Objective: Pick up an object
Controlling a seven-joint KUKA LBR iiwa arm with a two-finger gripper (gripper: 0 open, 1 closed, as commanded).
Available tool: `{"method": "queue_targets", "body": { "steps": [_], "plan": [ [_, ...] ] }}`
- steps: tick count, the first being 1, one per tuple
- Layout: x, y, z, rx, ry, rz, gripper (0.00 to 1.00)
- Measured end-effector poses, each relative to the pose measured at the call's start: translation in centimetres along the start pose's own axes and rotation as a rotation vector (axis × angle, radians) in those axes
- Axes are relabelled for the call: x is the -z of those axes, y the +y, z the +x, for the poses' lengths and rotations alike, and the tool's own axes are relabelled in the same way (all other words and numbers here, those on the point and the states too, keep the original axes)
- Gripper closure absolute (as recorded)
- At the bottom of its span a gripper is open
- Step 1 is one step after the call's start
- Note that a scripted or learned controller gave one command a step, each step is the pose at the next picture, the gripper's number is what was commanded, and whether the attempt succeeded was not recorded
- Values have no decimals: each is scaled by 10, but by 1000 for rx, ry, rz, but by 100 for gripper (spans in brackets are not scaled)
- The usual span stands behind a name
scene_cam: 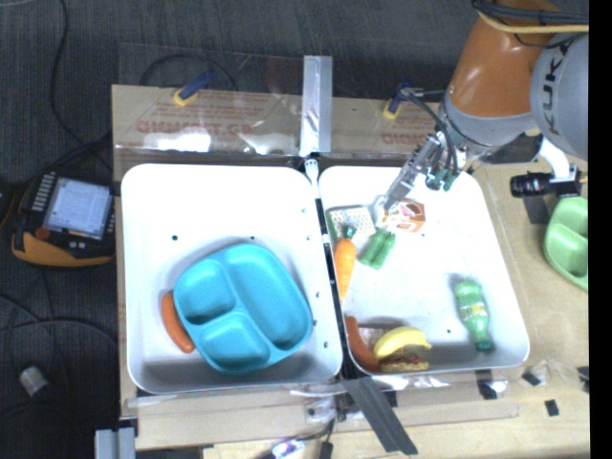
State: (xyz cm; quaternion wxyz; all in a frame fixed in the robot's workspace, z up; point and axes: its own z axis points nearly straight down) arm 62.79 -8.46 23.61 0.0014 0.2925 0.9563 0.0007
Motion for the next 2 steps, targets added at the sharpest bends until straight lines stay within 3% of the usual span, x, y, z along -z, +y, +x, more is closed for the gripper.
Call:
{"method": "queue_targets", "body": {
  "steps": [1, 2],
  "plan": [
    [14, 49, 36, 239, -1, 1, 100],
    [56, 81, 15, 213, 0, -1, 100]
  ]
}}
